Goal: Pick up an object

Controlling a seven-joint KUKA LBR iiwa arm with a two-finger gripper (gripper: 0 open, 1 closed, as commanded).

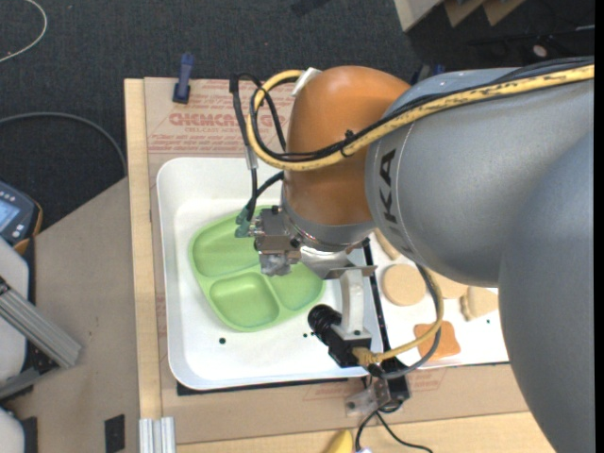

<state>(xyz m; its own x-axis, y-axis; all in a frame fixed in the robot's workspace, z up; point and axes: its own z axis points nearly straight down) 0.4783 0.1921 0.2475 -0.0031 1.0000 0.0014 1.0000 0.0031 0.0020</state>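
Directly under pincer [276,253]: green divided plate [226,272], left bin [179,281]

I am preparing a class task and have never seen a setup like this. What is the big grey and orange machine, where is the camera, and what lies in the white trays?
The machine is a robot arm, reaching in from the right. One camera looks down from above at a slant. Its wrist hangs over the left white bin, which holds a green divided plate. The right bin holds a tan round piece and an orange piece. The arm hides the gripper, so nothing can be called held.
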